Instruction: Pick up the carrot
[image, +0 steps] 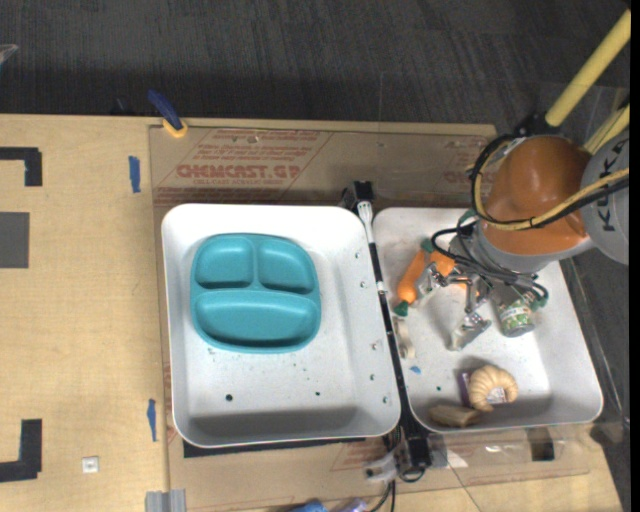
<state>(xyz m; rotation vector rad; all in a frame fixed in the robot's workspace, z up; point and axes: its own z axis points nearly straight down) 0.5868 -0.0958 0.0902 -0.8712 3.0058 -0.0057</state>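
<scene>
My arm (535, 190) reaches in from the right over the right bin (570, 375), its orange band sitting above the wrist, and my end effector (448, 290) hangs low over the upper left part of that bin. I cannot tell how my end effector is set, wide or narrow, because the wrist and a tangle of cables cover much of it from above. The carrot (410, 278) lies in the right bin near its left wall, tilted with its orange body up and to the right and its green end down toward the divider between the bins; it sits just beside my end effector on its left, and I cannot tell whether they touch. A small clear jar with a green label (516, 317) rests to the right under my wrist. Nearer the front of the same bin lies a pale shell-shaped piece (490, 385), with a brown lump (455, 416) just beside it at the front edge. The left bin (200, 390) holds a teal divided plate (257, 291) in its upper half. Both bins rest on the worktop (70, 300)
</scene>
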